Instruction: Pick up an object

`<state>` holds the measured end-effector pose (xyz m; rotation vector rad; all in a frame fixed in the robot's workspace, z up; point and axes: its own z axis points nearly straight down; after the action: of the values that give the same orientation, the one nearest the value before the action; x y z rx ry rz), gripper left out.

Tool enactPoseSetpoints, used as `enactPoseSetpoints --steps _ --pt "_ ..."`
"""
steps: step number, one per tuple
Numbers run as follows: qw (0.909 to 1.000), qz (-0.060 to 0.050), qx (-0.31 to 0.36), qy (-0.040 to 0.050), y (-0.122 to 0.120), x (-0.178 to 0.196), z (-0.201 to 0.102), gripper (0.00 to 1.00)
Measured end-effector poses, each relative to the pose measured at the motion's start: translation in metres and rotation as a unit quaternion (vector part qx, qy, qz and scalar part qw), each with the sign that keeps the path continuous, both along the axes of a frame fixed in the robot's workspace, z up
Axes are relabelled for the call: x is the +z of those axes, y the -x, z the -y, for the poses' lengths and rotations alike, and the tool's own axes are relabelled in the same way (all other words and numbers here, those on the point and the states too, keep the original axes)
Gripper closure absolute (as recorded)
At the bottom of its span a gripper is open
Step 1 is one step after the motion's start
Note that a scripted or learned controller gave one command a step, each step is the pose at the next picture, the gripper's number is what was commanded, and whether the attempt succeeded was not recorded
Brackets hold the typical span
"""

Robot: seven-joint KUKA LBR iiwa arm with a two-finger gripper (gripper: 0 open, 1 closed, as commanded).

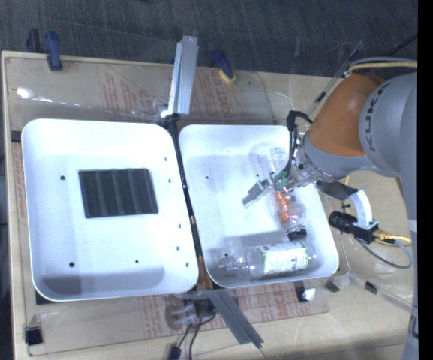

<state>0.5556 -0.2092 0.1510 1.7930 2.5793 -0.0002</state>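
Arm (366,126) comes in over the right bin (201,156) and hangs low inside it, gripper (270,186) near the bin's middle, a bit toward its far-right side. One grey finger (255,192) sticks out toward the left bin (43,148); the other I can't make out against the clutter, so fingers apart or together: cannot tell. Nothing clearly sits between them, so I don't count it as a grasp.

Candidate things, all in the right bin: a small bottle with orange label (285,207) just beside the gripper on the near side, maybe touching it, can't be sure. A clear crumpled plastic piece (267,157) on the gripper's far side, right under the wrist. A bigger clear bottle with white label (270,259) lies on its side along the right bin's near wall, probably rolled and settled there against the rim.

Left bin holds one dark ribbed flat panel (118,192), well apart from the gripper.

Judgement: the descent looks aimed at the orange-label bottle or the clear plastic; transparent, round stuff, likely to slip or get nudged aside. Tabletop (21,81) around the bins carries clamps and cables, not relevant.
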Motion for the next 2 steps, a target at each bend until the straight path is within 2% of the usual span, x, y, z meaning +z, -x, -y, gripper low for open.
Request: enactPoseSetpoints --steps 2 --pt "1.0 0.0 0.0 -0.0001 0.0 -0.0001 0.0 0.0"
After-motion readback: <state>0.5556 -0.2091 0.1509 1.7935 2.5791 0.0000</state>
